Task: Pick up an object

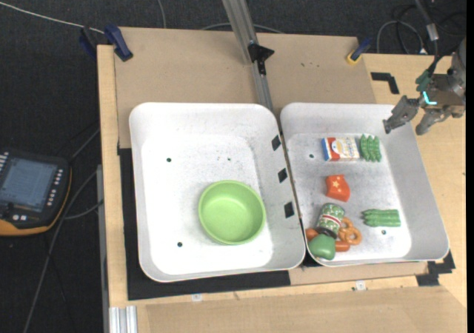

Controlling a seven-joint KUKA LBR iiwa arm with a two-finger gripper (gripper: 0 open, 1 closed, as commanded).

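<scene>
My gripper [409,120] hangs open over the far right corner of the right bin [422,176], its two fingers spread with nothing between them. In that bin lie a small white and red carton [340,149], a green bumpy piece [369,148] next to it, a red toy pepper [338,187], a green bean-like piece [381,217], and a cluster at the front left: a green and white can [331,217], a pretzel [348,234] and a green pepper [321,247]. The carton is the nearest, down-left of the gripper.
The left bin [163,169] holds a green bowl [231,212]. A metal pole [241,21] slants down to the gap between the bins. Blue and yellow clamps sit at the bench's far corners. A handheld pendant [29,191] lies off the bench at left.
</scene>
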